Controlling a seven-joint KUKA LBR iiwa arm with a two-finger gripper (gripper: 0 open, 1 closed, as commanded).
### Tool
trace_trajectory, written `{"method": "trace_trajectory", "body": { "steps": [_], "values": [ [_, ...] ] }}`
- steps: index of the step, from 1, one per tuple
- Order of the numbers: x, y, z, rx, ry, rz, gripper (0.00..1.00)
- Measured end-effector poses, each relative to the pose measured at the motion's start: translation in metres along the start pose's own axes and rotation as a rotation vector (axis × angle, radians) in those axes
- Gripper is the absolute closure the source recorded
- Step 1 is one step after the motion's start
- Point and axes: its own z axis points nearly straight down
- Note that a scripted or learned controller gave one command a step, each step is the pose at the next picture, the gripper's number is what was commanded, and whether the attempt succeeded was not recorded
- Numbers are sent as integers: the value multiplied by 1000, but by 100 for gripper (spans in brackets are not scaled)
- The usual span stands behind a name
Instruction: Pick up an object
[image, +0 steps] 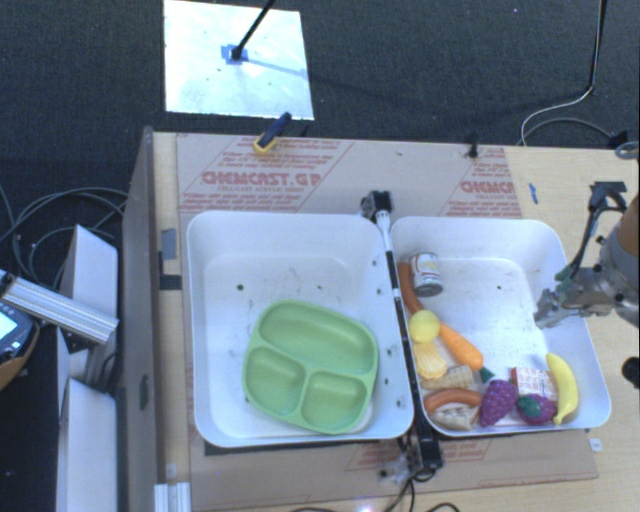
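Note:
The right white bin (500, 250) holds a pile of toy food along its left and front sides. There is a small can (427, 272), a long red sausage (407, 289), a yellow lemon (424, 326), an orange carrot (461, 346), a corn piece (433, 363), a hot dog (452, 400), purple grapes (497, 401), a red and white packet (532, 382) and a yellow banana (564, 386). My gripper (549, 309) hangs over the bin's right side, above the banana and apart from every item. Nothing shows in its grasp.
The left white bin (230, 250) carries a green divided plate (311, 366). A black divider rail (392, 300) runs between the bins. Cables and a white box (85, 280) lie off the bench to the left.

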Motion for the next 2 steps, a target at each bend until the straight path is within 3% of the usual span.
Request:
{"method": "trace_trajectory", "body": {
  "steps": [1, 2],
  "values": [
    [46, 88, 53, 1, 1, -1, 0],
    [-21, 35, 78, 1, -1, 3, 0]
  ]
}}
